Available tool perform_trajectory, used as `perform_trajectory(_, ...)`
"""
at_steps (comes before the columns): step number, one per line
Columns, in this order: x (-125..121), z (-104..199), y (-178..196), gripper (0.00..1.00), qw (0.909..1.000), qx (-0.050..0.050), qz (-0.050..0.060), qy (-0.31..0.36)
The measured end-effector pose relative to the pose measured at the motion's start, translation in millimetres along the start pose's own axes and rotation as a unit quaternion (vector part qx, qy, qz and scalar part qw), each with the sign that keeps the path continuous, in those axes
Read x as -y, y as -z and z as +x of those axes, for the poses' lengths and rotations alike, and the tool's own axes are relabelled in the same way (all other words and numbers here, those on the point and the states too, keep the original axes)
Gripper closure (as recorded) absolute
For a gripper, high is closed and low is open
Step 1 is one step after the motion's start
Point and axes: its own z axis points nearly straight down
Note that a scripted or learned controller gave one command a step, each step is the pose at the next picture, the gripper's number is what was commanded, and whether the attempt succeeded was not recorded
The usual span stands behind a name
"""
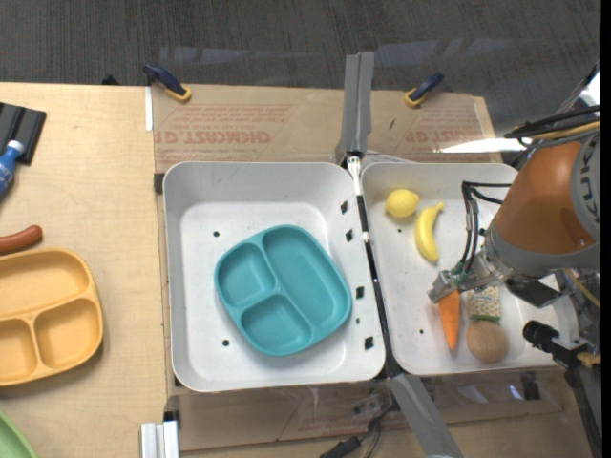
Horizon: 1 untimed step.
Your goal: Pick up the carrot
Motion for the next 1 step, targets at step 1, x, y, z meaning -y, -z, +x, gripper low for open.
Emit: perform_trajectory(1, -15.5, 61.1, 90.6, 1.0, 0.9989, 0.001, 0.0, -0.046)
